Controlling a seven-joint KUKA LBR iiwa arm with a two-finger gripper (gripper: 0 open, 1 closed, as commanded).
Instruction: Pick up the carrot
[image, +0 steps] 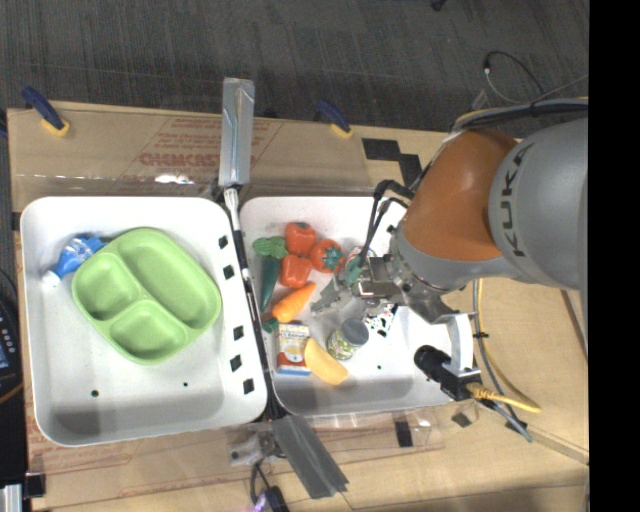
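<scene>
From above, the grey arm (520, 215) with its orange band reaches in from the right over the right bin (400, 385). The pincer (345, 300) hangs low over that bin's middle, its metal parts blurring into the clutter beneath, so whether it is spread or pressed together cannot be told; nothing is plainly seen between its tips.

The carrot (293, 302) lies just to the pincer's left, tilted, its thick end toward the pincer and its point toward the divider between the bins. It is apart from the pincer, not gripped.

Above-left of the pincer sit a red tomato (299, 238), another red-orange vegetable (295, 270) and a further red piece (327, 256), with a green vegetable (268, 262) on their far side. Just below the pincer stands a small jar (347, 341); below-left lie a yellow piece (325, 364) and a small carton (292, 349).

Far to the pincer's left, in the left bin (60, 400), rests a green divided plate (146, 292), with a blue object (75, 252) beyond it.
</scene>
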